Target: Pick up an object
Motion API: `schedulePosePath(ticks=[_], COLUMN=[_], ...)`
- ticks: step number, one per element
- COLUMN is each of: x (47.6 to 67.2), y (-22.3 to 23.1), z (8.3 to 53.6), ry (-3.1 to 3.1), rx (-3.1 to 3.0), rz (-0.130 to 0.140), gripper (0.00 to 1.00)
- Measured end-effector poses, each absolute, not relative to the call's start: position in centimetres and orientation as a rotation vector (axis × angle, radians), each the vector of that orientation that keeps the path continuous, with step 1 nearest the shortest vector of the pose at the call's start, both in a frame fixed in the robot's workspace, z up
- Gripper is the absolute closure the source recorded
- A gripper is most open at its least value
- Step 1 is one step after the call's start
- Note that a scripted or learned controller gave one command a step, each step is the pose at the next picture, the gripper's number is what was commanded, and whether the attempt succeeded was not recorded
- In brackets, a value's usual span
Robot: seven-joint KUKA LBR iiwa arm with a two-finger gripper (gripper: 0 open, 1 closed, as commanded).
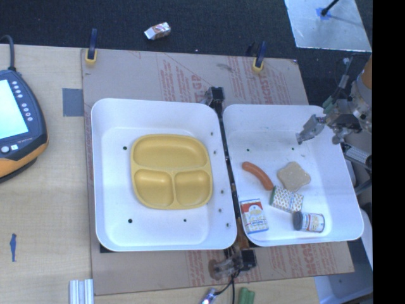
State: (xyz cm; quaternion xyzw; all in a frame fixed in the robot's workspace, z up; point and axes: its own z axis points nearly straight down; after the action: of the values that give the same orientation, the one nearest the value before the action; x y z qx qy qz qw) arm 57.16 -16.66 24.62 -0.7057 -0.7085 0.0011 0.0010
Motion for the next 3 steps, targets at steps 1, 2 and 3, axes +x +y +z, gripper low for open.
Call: schedulePosePath(ticks=[1,2,3], x=[60.7,56.7,62.7], y=[-11.2,-9.9,-12.1], z=[16.1,9.3,9.2], ry=[-2.226,-2.228,-2.224], rx=[-2.212,-2.215,-2.217], rz=[0.007,0.003,0.001], gripper=[0.00,0.00,0.00])
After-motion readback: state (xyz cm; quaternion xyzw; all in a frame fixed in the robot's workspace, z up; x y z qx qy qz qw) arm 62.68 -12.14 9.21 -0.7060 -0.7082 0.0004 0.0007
